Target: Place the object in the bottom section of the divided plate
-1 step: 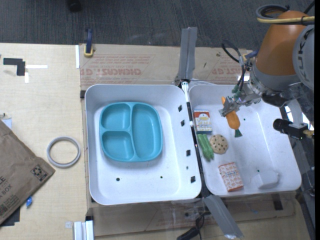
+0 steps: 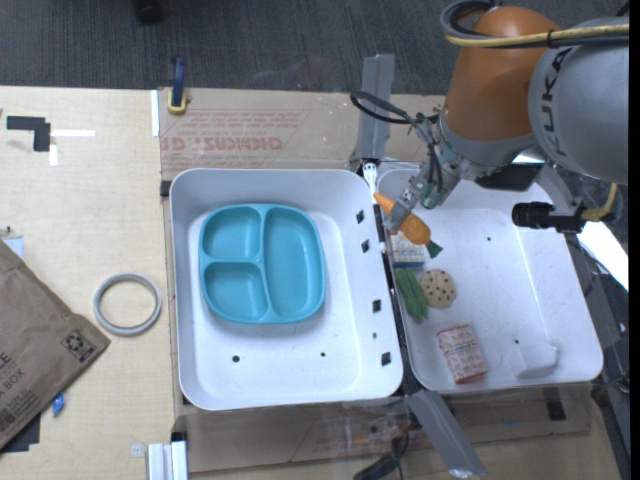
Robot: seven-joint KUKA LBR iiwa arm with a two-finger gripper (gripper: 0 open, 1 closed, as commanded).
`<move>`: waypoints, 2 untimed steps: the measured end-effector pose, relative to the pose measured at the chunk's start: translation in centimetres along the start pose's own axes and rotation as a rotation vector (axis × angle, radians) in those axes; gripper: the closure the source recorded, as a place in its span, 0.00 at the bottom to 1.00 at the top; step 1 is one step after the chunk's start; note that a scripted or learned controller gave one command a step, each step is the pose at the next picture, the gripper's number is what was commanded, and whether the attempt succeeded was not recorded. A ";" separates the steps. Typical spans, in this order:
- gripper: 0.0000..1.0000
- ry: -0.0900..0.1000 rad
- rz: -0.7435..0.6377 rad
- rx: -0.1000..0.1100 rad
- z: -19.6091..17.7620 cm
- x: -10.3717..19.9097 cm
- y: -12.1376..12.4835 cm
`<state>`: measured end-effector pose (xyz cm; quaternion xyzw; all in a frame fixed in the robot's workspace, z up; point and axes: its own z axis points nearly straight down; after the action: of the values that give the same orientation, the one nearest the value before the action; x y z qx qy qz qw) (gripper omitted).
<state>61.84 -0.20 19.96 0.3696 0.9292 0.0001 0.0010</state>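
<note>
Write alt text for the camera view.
The gripper hangs over the orange carrot in the right bin, beside a cookie and small box. The teal divided plate lies in the left bin.

A pale wooden counter point(image 2: 90, 218) stood over dark grey carpet point(image 2: 250, 18). A tape ring point(image 2: 127, 302) and a cardboard box point(image 2: 35, 353) lay on it.

Turquoise divided plate point(image 2: 263, 264) sits in a white bin point(image 2: 200, 368); by the gripper point(image 2: 412, 208), an orange carrot point(image 2: 412, 227), speckled tan cookie point(image 2: 437, 287).
</note>
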 end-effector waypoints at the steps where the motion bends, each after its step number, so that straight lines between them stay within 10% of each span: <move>1: 1.00 0.002 -0.372 0.000 0.8 2.6 -1.9; 2: 1.00 0.000 -0.147 0.000 -0.7 7.8 5.5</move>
<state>59.93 9.16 20.62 0.3003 0.9539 -0.0001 0.0011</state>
